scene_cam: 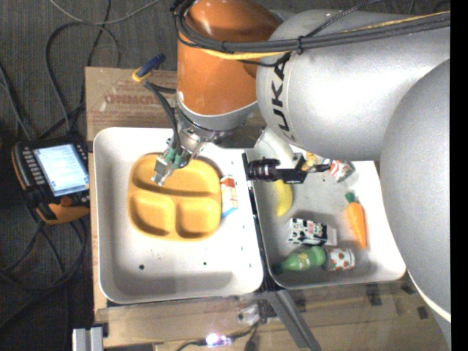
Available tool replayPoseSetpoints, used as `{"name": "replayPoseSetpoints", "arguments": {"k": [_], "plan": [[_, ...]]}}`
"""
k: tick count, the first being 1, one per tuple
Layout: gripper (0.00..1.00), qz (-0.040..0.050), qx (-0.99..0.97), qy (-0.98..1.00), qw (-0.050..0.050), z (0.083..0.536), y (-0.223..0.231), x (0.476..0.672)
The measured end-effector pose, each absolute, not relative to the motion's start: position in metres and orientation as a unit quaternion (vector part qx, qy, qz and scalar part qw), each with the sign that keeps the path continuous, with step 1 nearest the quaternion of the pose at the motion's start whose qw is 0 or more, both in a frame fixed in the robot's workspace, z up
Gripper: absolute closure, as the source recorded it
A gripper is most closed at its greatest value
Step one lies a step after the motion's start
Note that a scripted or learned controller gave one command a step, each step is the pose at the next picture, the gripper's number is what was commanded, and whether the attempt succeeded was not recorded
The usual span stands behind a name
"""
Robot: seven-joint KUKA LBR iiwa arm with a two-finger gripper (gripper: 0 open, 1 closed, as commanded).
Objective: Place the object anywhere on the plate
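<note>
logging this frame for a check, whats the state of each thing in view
plate: yellow, flat in left bin, compartments bare
gripper: over plate's upper edge
box: in left bin, against plate's right edge
banana: lying in right bin
carrot: lying in right bin
carton: cow-patterned, on its side
bottle: green, on its side
can: on its side beside bottle
tablet: screen lit

Bright, even light washes the glossy grey robot arm (365, 86) almost white at the frame's right. The dark carpeted floor (36, 42) at upper left stays dim. Focus is slightly soft throughout.
</note>
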State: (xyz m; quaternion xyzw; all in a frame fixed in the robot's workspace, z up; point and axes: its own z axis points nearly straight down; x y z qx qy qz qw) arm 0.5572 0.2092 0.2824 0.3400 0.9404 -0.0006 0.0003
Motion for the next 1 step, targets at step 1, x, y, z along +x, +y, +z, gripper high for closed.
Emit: {"name": "replayPoseSetpoints", "arguments": {"k": [1], "plan": [[1.0,-0.0008,0.252,0.968,-0.002,0.2151,0.2302,0.4825]]}}
